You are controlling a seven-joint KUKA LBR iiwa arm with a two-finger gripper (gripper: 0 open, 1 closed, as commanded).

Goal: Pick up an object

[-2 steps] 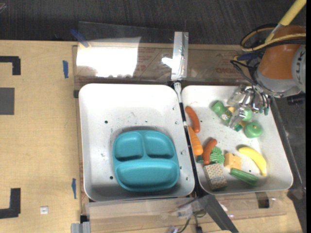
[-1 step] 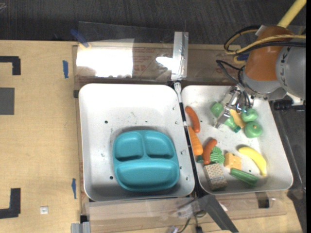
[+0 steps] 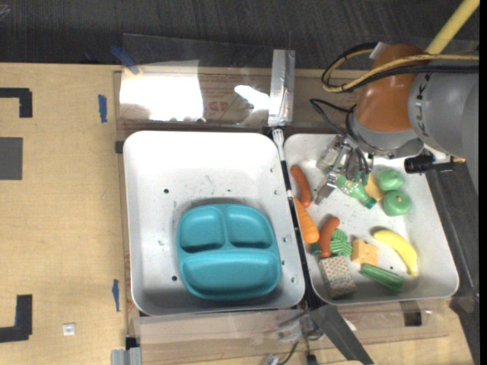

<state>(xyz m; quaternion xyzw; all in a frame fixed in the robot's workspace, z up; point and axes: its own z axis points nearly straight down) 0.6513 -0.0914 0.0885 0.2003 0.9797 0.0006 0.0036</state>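
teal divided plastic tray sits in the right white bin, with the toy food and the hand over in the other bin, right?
Not quite: the camera view shows the teal divided plastic tray in the left white bin, not the right. The toy food, such as the yellow plastic banana, and the hand are in the other, right white bin.

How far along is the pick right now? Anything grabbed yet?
Done: the arm has reached into the right bin, and the gripper is low over its upper-left part, near the orange sausage and the green toy pieces. In hand: nothing that I can see between the fingers. Left: close on an item and lift it. The banana and other toys lie on the bin floor; the teal tray sits in the left bin.
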